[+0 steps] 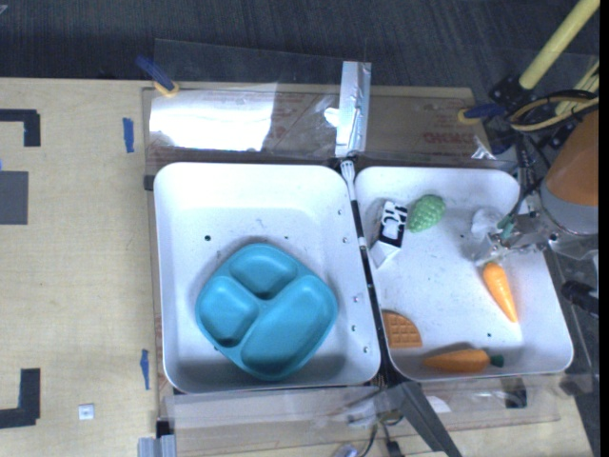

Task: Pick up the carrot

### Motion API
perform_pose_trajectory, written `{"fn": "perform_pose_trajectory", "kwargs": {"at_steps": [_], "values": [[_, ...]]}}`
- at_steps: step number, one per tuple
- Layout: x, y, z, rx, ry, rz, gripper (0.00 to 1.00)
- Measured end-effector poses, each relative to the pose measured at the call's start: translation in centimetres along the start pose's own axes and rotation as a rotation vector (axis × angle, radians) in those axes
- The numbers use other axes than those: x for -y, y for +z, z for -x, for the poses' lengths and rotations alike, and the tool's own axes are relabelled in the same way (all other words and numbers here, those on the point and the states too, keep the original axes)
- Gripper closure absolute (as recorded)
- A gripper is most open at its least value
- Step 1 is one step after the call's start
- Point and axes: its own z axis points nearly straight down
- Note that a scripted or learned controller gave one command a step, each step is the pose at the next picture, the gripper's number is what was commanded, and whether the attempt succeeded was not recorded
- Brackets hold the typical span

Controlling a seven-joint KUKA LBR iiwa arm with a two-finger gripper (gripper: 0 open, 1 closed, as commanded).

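Note:
An orange carrot (500,292) lies in the right bin (447,265), near its right wall, with its pointed tip toward the front. My gripper (497,244) is right above the carrot's thick end, close to it or touching it. The grey arm with its orange band (576,174) comes in over the bin's right rim. A second long orange piece with a green end (457,359) lies along the front wall of the same bin.
Also in the right bin are a green bumpy toy (426,211), a black-and-white carton (390,225) and a round waffle-like piece (402,329). The left bin (190,208) holds a blue divided plate (267,308). Cables and a yellow pole (561,36) sit at the back right.

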Motion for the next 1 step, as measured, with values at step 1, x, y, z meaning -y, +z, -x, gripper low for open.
{"fn": "perform_pose_trajectory", "kwargs": {"at_steps": [1], "values": [[-2.72, -8.7, -7.72, 0.005, 0.06, 0.001, 1.0]]}}
